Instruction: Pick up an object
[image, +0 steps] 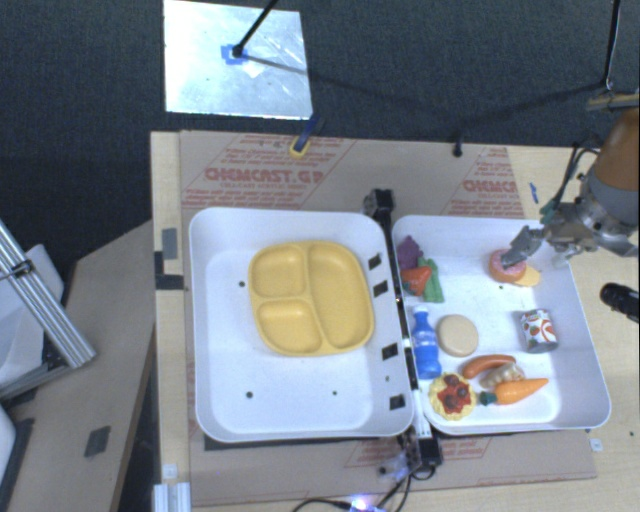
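Dark carpet (80, 120) around a cardboard-covered bench (260, 165) bearing two white bins (215, 400).

Red letters reading "CHEMCAST GP" repeat across the brown paper-covered sheet (262, 170) lying under the two white bins.

The gripper (520, 250) is hovering over the pink donut (508, 266) at the far right of the right bin (580, 330). A yellow divided plate (308, 297) is lying in the left bin (215, 330).
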